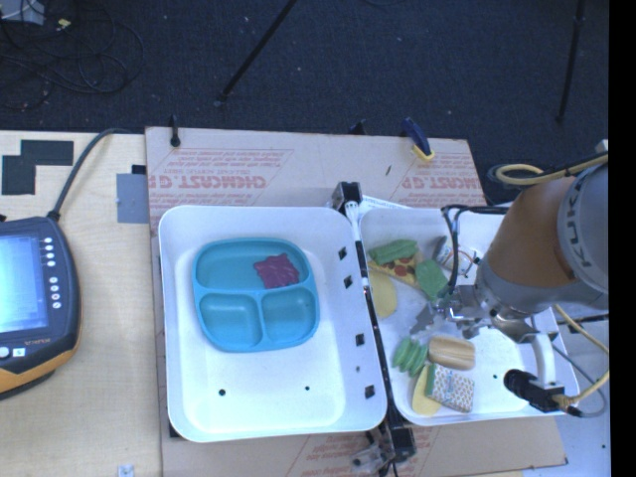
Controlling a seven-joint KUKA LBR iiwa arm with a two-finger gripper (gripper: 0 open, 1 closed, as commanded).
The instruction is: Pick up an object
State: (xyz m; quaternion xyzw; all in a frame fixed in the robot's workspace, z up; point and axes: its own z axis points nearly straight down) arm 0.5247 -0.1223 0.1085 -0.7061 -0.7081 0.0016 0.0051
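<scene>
Two-finger metal gripper low in right white bin, beside tan bread-roll toy; finger state: cannot tell; nothing visibly lifted; grasp and lift remain.

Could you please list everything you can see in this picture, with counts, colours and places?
Bins: two, white, side by side on the bench.
Tray: one, blue, three compartments, in the left bin.
Purple item: one, in the tray's upper right compartment.
Toy foods: several, green, yellow and tan, piled in the right bin.
Pendant: one, grey and orange, lit screen, far left.
Clamp: one, blue and yellow, at the board's top edge.
Arm: one, grey with an orange band, over the right bin.
Gripper: one, above the toy foods.
</scene>
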